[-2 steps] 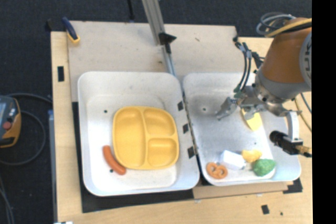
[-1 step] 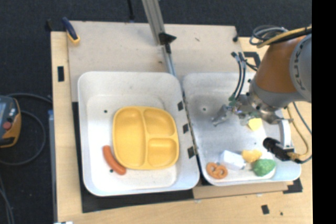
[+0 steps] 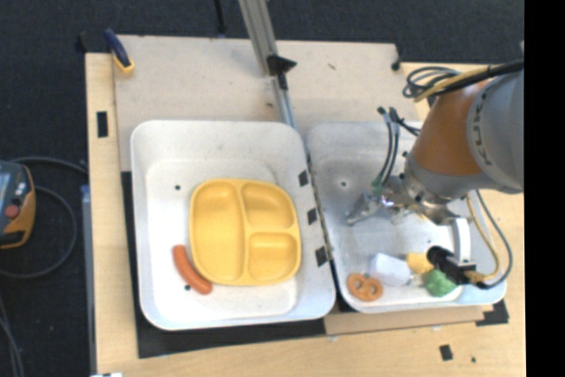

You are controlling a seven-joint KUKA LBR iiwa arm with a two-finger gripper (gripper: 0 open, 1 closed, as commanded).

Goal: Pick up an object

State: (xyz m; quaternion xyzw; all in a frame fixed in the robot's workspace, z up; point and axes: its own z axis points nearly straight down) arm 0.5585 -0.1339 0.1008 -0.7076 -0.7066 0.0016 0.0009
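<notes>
At the far left, on dark carpet-like flooring, sits an orange-and-grey device (image 3: 12, 206) with a black cable looping away from it. The bench (image 3: 203, 79) is pale, speckled board; a small blue-and-yellow tool (image 3: 118, 51) lies near its back left corner, and strips of black tape mark its edges. A silver aluminium rail (image 3: 253, 4) slants up from the bench's middle toward the top of the frame, topped by a checkered marker.

The left bin (image 3: 159, 146) holds a yellow divided tray (image 3: 244, 230) — three compartments, lying flat — with an orange sausage-shaped toy (image 3: 192, 269) just beside its lower left corner.

The right bin (image 3: 335, 154) touches the left one along the middle. Along its near edge lie a pretzel-like orange ring (image 3: 364, 286), a white object (image 3: 389, 267), a small yellow piece (image 3: 418, 261) and a green toy (image 3: 439, 282), close together. The gripper (image 3: 366, 206) hangs low over the bin's bare middle, away from these objects — whether its jaws are wide or narrow I cannot tell. The arm (image 3: 468, 141) enters from the right
</notes>
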